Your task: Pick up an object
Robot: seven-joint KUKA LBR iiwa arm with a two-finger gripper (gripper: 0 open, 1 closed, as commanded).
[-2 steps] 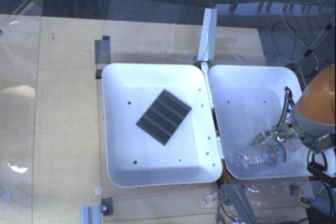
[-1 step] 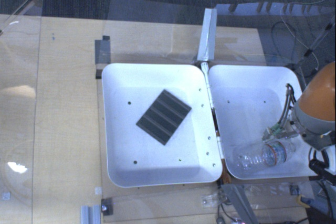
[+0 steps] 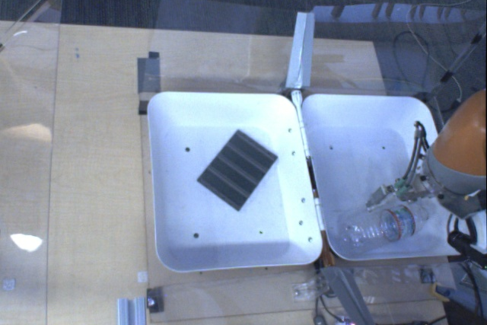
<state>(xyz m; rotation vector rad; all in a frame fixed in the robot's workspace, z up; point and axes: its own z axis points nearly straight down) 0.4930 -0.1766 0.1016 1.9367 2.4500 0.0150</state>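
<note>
Bench inventory, as seen from above:
- L bin (image 3: 160,186): one dark ribbed rectangular pad (image 3: 237,169), lying flat near centre, turned diagonal
- R bin (image 3: 358,106): clear plastic bottle (image 3: 378,227) on its side by the near wall
- Arm (image 3: 466,148): orange band, in from R over R bin
- Gripper (image 3: 392,194): low, just above/behind the bottle, close to it; jaw state – can't tell, contact w/ bottle – can't tell

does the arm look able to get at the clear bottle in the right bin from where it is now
Probably yes. The clear plastic bottle lies on its side in the right bin, just beside the end effector, with nothing on top of it or between them.
</note>
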